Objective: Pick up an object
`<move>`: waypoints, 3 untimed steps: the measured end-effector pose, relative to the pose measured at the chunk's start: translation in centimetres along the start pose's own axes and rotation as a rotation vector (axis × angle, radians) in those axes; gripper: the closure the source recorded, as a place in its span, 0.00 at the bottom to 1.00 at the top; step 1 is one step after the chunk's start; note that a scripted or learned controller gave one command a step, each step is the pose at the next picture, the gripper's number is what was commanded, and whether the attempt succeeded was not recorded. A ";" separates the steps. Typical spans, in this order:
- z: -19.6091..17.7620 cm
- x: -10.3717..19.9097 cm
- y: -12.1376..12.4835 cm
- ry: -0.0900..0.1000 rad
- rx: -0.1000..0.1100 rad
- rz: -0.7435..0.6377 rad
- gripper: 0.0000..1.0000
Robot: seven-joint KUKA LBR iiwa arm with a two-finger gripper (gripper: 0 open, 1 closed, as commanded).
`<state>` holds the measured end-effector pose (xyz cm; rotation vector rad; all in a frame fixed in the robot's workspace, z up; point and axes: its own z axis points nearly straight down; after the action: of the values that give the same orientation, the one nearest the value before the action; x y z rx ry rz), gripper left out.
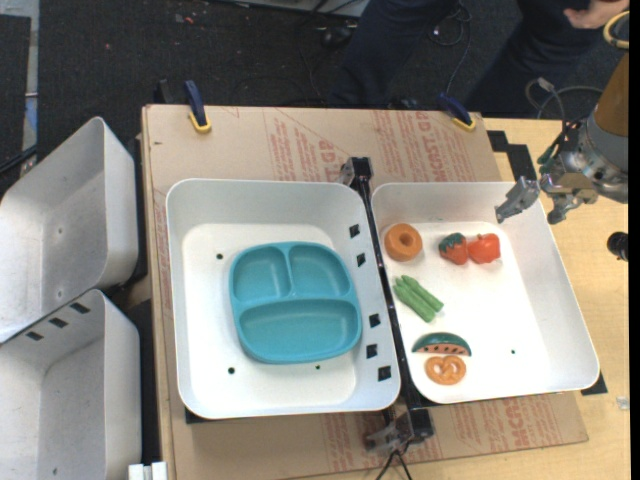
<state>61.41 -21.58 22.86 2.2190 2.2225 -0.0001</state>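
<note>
A single fixed camera looks down on the counter (260,133) from above, tilted at a slant — the far edge sits toward the top of the frame, the near edge toward the bottom. It stands far enough back to take in both white bins: the left bin (190,268) and the right bin (560,308) beside it — with dark floor beyond the counter's far edge.

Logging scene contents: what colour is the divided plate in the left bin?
Teal blue; the divided plastic plate shows plainly in the camera view.
</note>
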 end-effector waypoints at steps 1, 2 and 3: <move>6.2 0.1 0.5 0.001 0.003 0.000 0.00; 12.5 0.2 0.5 0.001 0.003 -0.001 0.00; 13.6 0.3 0.6 0.000 0.001 -0.002 0.00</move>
<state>62.00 -21.29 9.23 2.2173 2.2252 -0.0010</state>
